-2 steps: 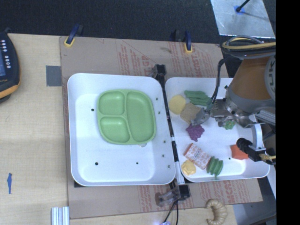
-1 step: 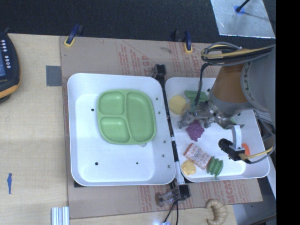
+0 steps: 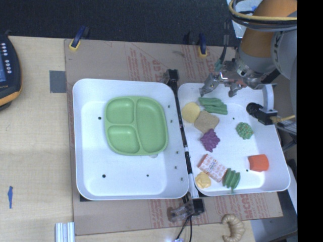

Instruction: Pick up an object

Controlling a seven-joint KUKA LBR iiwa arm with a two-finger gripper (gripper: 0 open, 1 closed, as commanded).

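My gripper [image 3: 220, 88] hangs over the far edge of the right bin [image 3: 272, 180], its two fingers spread apart with nothing between them. Just below it lies a green bean pod toy [image 3: 212, 105]. Beside that sit a yellow round piece [image 3: 191, 112], a tan bread slice [image 3: 206, 121] and purple grapes [image 3: 210, 140]. A green broccoli piece [image 3: 244, 130] and an orange-red block [image 3: 258, 163] lie further right. Near the front are a red-and-white packet [image 3: 212, 167], a small yellow piece [image 3: 203, 180] and a dark green pod [image 3: 231, 179].
The left bin [image 3: 86, 135] holds a green divided plate [image 3: 136, 125]. A black fixture [image 3: 261, 114] juts over the right bin's right side. Clamps [image 3: 202, 47] sit along the bench's back edge; a handheld controller [image 3: 7, 67] lies at far left.
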